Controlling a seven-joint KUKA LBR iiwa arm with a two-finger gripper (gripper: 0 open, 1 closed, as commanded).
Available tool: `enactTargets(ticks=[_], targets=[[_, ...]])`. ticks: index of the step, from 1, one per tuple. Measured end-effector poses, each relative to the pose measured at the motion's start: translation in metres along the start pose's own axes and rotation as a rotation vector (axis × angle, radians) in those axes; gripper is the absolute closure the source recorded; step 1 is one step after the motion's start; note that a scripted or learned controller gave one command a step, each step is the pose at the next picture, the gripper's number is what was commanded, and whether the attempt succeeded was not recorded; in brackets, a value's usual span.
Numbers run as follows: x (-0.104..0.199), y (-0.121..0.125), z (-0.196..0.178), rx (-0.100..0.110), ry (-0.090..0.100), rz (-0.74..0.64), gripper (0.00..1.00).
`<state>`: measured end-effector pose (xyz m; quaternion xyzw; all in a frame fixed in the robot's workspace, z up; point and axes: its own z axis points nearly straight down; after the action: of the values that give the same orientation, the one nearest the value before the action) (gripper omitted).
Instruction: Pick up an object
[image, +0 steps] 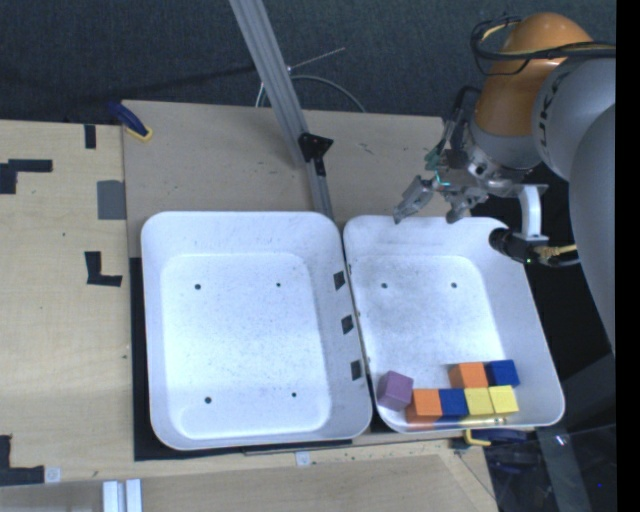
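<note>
Two shallow white bins sit side by side on your bench: the left bin (245, 330) and the right bin (450, 320), their inner rims just touching. You see the grey arm (590, 130) reaching in from three o'clock, its orange band (525, 75) up near one o'clock. The gripper (432, 208) hangs above the right bin's far rim, at about twelve o'clock of that bin, with its two fingers spread apart and nothing between them. Your objects lie well away from it, clustered at the right bin's five o'clock corner: a purple block (397, 388) at the near-left of the group, then an orange block (428, 402), a blue block (453, 401), and two yellow blocks (491, 401) in a touching row. Behind that row sit another orange cube (467, 375) and a blue cube (502, 372).
</note>
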<state>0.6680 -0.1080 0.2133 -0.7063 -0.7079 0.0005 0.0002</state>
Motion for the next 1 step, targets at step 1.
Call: enactTargets(ticks=[1], targets=[[0.0121,0.0096,0.1201,0.021,-0.003,0.001,0.00]])
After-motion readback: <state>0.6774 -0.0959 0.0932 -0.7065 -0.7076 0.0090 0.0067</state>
